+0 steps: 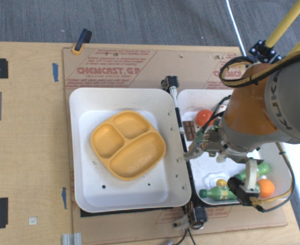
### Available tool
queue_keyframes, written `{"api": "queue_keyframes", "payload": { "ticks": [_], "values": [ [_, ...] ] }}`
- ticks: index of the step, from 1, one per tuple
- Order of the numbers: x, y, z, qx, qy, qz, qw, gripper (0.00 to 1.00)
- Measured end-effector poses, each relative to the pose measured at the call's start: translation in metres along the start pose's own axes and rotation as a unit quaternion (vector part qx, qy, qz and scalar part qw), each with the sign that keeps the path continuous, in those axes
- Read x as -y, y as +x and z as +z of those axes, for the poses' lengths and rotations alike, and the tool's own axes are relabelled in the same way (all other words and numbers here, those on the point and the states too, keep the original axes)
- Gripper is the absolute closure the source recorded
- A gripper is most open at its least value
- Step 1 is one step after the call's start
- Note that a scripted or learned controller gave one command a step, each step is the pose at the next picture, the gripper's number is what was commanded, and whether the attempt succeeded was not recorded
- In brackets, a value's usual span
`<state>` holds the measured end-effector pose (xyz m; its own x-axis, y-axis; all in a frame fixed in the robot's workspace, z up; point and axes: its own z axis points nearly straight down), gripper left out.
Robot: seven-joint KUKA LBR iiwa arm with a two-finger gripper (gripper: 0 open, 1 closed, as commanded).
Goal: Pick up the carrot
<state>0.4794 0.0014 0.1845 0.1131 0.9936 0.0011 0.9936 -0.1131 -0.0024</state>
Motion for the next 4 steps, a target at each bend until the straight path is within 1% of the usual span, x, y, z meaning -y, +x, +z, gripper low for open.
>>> {"api": "queue_keyframes", "payload": {
  "ticks": [1,2,3,4],
  "values": [
    [-0.001,0.000,-0.010,0.000,-0.001,0.000,1.0000,1.00],
    [-0.007,-0.066,0.000,0.001,-0.002,0.145,0.9894,1.00],
    [-0.007,0.004,-0.001,0.000,-0.001,0.301,0.9535,1.00],
    [0.011,0.093,-0.047,0.000,-0.001,0.390,0.9208,1.00]
  ]
}}
